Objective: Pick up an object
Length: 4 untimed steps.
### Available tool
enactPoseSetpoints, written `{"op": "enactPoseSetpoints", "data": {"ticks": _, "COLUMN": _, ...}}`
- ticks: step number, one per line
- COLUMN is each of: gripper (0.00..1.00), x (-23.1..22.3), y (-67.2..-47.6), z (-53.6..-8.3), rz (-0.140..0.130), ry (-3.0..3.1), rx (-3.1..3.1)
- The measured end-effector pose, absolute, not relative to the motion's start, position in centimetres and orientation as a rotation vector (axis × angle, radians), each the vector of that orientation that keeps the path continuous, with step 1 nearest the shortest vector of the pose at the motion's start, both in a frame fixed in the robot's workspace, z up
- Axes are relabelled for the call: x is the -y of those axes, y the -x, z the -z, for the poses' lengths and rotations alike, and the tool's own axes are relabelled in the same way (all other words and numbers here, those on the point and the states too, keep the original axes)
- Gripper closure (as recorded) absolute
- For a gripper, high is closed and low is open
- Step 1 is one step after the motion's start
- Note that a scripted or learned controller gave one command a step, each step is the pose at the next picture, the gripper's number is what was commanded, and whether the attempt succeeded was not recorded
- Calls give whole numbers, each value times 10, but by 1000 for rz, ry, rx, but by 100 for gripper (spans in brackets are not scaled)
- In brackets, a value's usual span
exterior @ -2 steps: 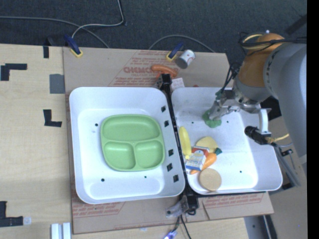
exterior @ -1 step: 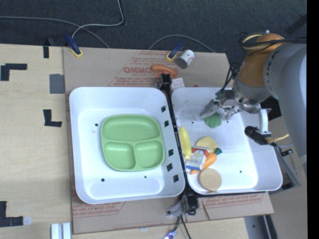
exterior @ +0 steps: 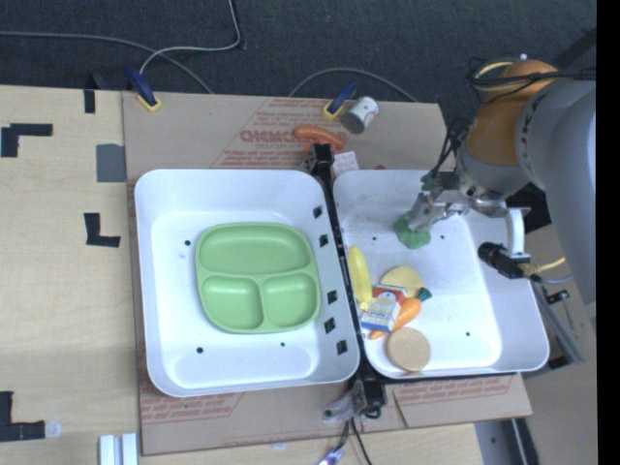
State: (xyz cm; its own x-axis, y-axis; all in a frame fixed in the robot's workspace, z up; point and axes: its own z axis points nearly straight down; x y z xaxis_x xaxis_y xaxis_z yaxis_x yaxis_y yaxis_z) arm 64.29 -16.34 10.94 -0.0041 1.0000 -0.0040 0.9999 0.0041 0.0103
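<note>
My gripper (exterior: 420, 218) reaches down into the right bin (exterior: 504, 318) near its upper middle, right over a small green object (exterior: 413, 235) that lies on the bin floor. The fingertips sit at the green object's top edge. Lower in the same bin lies a cluster: a yellow banana-like piece (exterior: 358, 274), a pale yellow piece (exterior: 402, 279), a small printed packet (exterior: 381, 310), an orange carrot-like piece (exterior: 410, 312) and a tan round disc (exterior: 410, 349).
The left bin (exterior: 165, 260) holds a green three-compartment plate (exterior: 259, 275). Black clips (exterior: 329, 250) line the divider between the bins. The grey arm with its orange band (exterior: 504, 124) comes in from the upper right. An orange item (exterior: 318, 135) lies on the cardboard behind the bins.
</note>
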Motion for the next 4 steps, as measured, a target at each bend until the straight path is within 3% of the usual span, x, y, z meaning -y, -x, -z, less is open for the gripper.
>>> {"op": "enactPoseSetpoints", "data": {"ticks": 1, "gripper": 0, "x": 163, "y": -643, "z": -109, "rz": -7, "ry": -2209, "rx": -2219}}
{"op": "enactPoseSetpoints", "data": {"ticks": 2, "gripper": 0, "x": 153, "y": -645, "z": -86, "rz": 1, "ry": -2219, "rx": -2220}}
{"op": "enactPoseSetpoints", "data": {"ticks": 3, "gripper": 0, "x": 115, "y": -586, "z": -86, "rz": -1, "ry": -2220, "rx": -2220}}
{"op": "enactPoseSetpoints", "data": {"ticks": 4, "gripper": 0, "x": 114, "y": -532, "z": -87, "rz": -2, "ry": -2217, "rx": -2215}}
